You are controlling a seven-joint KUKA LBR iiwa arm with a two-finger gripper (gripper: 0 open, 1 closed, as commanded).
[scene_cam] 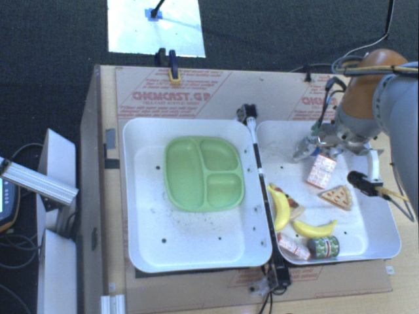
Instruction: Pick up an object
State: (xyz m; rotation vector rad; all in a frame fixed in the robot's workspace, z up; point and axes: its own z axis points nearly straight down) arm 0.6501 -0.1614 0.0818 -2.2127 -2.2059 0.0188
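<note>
White bins, two, sit side by side on your desk (196, 87), which is covered by a brown printed sheet.

Left bin (144, 195): you have one green plate (203, 173) with three compartments, lying flat near the bin's middle, closer to its far-right part. Small dark specks dot the bin floor around it.

Right bin (386, 231): you have several items.
- Box (321, 171), white with a red pattern, lying in the far half of the bin, just below the claw.
- Pizza slice (338, 197), a toy wedge, near the box on its near-right side, apart from it.
- Banana (281, 206), yellow, against the divider on the bin's left side, lying over a flat reddish piece.
- Second banana (313, 227), yellow, curved, just nearer the camera than the first.
- Can (323, 246), green label, on its side at the near edge, touching or just beside the second banana.
- Packet (291, 246), pale with red marks, left of the can at the near-left corner.

Arm: grey with an orange band, it reaches in from your right. Your claw (316, 146) is low over the far part of the right bin, its metal fingers (304, 150) splayed somewhat apart, right at the top edge of the box. You cannot tell whether they touch it; nothing sits between them.

A black clamp with a yellow tip (171, 65) stands at the desk's far edge.
</note>
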